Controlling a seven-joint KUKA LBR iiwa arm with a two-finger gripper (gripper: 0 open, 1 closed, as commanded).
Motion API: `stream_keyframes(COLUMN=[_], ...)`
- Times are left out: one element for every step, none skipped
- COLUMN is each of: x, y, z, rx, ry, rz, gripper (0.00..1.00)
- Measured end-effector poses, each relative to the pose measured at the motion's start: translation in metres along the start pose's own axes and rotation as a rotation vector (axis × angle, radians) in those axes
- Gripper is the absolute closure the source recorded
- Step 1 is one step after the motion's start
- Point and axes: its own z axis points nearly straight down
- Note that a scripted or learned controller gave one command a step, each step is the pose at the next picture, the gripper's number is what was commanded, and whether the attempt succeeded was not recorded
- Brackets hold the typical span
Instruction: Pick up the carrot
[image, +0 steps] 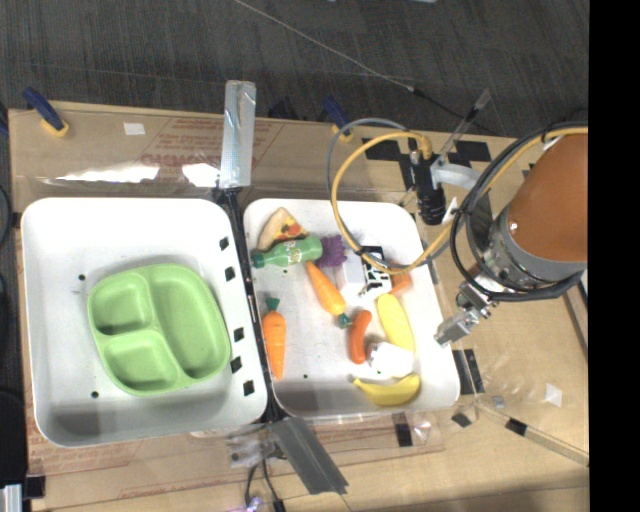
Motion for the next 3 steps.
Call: stream_keyframes(x=[-0.004, 0.016, 0.013], y=[-0.004, -0.021, -0.007], z=[-0.006, -0.086, -0.023], rx=[0.005, 0.006, 0.007], ry=[0.003, 0.007, 0.003], rz=[-0.253, -0.53, -0.734], gripper=[1.0, 1.0, 1.0])
